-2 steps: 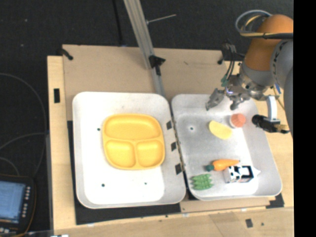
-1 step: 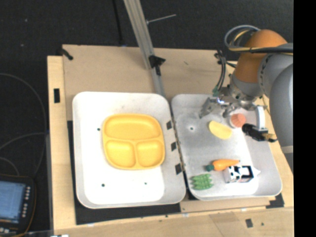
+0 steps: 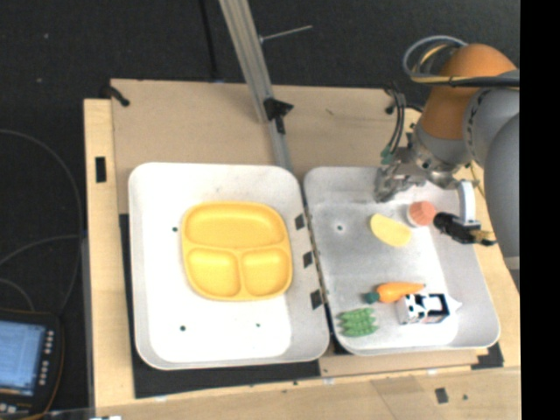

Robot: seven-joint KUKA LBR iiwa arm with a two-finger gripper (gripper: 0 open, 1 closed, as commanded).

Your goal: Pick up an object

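My gripper (image 3: 386,188) hangs over the far edge of the right bin (image 3: 350,261), a little above and left of a pale yellow lemon-shaped piece (image 3: 389,231). A small pink-red round piece (image 3: 422,213) lies just right of the gripper. Nearer the front of that bin lie an orange carrot (image 3: 399,290), a black-and-white cow-patterned block (image 3: 424,308) and a green leafy piece (image 3: 358,324). Nothing shows between the fingers.
The left bin (image 3: 157,322) holds a yellow divided plate (image 3: 236,250). A slanted metal pole (image 3: 254,68) rises behind the bins. The grey arm with its orange band (image 3: 464,86) enters from the upper right.
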